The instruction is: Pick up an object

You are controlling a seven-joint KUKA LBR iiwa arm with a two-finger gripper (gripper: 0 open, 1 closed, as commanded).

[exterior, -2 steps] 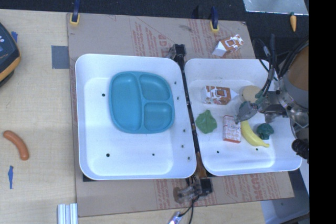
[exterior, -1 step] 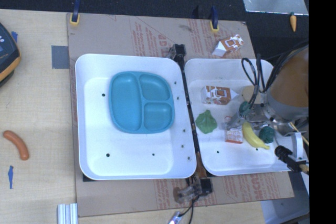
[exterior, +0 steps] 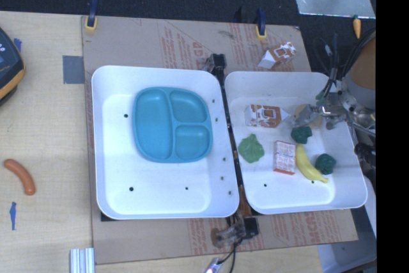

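Six small things lie in the right bin (exterior: 255,198), any of them fair game for a pick. Closest to the gripper (exterior: 317,112) is a dark green lump (exterior: 301,133), just below and to its left. A yellow banana (exterior: 308,166) lies further down, with a second dark green lump (exterior: 325,163) touching its right side and a red and white packet (exterior: 285,157) just beside its left. A light green leafy piece (exterior: 251,149) sits near the bin's left wall, and a small white and orange carton (exterior: 264,115) lies flat above it.

The gripper hangs low over the bin's upper right part, at the end of the arm (exterior: 364,77) coming in from the right. Its metal parts blur together, so I cannot tell how the jaws stand, and nothing is seen held in them.

Next door, the left bin (exterior: 115,201) holds a blue divided plate (exterior: 172,124). Outside the bins, a small milk carton (exterior: 277,56) lies tipped on the brown cardboard sheet (exterior: 160,35) above the right bin. A toy sausage (exterior: 20,176) rests well apart on the wooden bench (exterior: 38,118) at the left.
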